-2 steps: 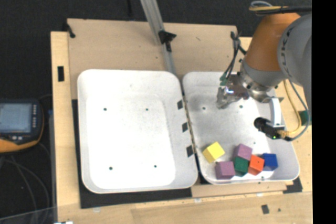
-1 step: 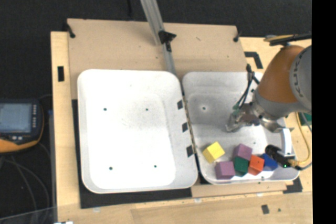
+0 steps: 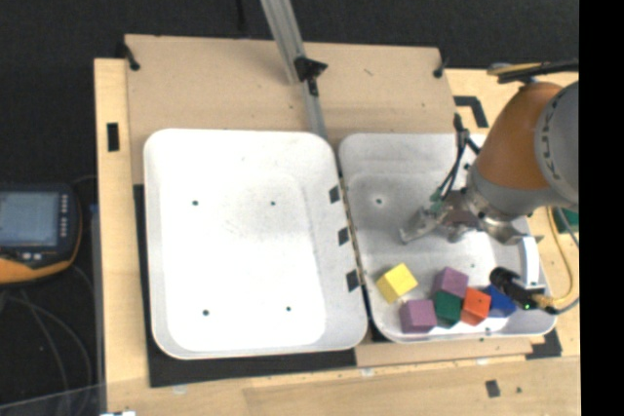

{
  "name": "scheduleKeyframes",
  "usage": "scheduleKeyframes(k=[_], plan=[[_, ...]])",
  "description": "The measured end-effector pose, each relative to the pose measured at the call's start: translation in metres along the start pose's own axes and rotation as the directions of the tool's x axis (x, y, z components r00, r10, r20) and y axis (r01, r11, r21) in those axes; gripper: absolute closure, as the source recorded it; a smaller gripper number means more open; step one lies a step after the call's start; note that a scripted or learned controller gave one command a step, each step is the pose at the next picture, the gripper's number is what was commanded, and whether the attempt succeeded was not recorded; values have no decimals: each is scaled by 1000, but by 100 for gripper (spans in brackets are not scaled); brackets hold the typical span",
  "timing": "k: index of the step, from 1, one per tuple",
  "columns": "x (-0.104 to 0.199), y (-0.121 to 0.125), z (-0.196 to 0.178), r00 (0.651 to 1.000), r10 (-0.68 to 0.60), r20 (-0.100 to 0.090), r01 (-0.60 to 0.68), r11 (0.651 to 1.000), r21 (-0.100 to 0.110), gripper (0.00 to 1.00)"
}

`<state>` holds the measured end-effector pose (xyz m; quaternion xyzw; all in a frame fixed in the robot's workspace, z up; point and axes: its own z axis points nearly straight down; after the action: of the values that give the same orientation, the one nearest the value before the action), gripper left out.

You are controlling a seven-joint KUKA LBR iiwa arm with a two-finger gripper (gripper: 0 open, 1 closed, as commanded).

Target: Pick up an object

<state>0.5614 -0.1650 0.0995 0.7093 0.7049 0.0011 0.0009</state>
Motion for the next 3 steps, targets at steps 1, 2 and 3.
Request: scheduleKeyframes(k=[1,2,3], plan=[[0,0,0,1000,3,1,-3,1000,-1,0],[0,0,0,1000,5,1,-5,1000,-1,0],[-37,34,-116,1000,-6,5,6,1000,-8,0]])
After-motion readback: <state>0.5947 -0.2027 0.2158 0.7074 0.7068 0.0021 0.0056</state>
